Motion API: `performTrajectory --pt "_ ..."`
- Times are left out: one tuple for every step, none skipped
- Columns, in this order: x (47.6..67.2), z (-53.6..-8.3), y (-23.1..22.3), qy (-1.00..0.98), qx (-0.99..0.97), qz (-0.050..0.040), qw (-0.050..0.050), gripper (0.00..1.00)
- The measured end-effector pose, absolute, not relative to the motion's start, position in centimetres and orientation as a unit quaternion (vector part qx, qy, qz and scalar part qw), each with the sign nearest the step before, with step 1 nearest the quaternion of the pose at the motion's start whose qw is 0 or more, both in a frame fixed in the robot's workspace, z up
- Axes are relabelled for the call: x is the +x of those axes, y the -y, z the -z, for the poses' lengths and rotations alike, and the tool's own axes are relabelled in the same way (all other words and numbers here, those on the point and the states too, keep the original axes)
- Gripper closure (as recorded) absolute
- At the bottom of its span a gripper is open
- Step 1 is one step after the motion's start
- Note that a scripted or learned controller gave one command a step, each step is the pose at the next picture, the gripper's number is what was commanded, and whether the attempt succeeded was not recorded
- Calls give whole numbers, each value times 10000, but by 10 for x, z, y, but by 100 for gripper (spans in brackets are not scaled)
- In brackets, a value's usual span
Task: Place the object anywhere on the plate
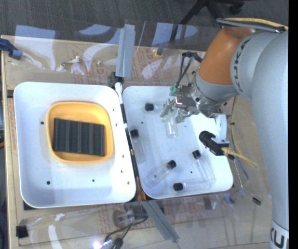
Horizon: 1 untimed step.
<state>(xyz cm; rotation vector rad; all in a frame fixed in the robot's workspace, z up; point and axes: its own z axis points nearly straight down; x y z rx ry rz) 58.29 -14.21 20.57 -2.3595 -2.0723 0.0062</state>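
Jaws (176,108): metal two-finger unit at the end of the grey arm (263,87), low over the upper middle of the right bin (138,100). Whether they stand apart or together cannot be told from here; glare and wiring hide the tips.

Clear vial, black cap (171,128): directly below the jaws in the view, touching or just under them. Long axis runs roughly up and down the view. Not plainly between the tips, so not counted as held. Judged the likeliest object for the task.

Second clear vial (162,171): lower middle of the right bin, lying at a slant, black cap toward the upper right.

Third clear vial (203,171): lower right of the right bin, cap toward the upper left.

Loose black caps or small dark pieces: several scattered over the right bin floor, near the jaws and well apart from them.

Yellow plate (79,112): centre of the left bin (29,97), well to the left of the jaws, across the seam between bins. A dark ribbed insert (80,137) lies in it.

Bench (61,61): carries both bins.

Writing: a letter fragment low on the arm, too partial to read; no other labels legible.
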Motion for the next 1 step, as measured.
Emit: performTrajectory --pt "566 -190 73 7526 -6584 -20 31 100"
